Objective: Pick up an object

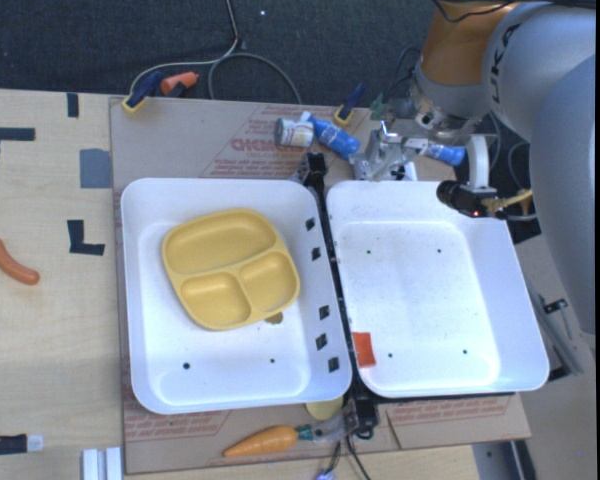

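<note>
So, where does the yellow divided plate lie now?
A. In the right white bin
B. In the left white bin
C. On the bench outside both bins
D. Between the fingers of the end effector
B: the yellow plate rests flat on the floor of the left bin, while the end effector is over the far edge of the right bin, apart from it.

Wooden bench [40, 368], a cardboard sheet [220, 138] laid across it. On the cardboard, two white bins, left [140, 268] and right [520, 318], touching side by side. A toy sausage [13, 261] lies out left; a carrot [262, 441] sits at the front edge.
</note>
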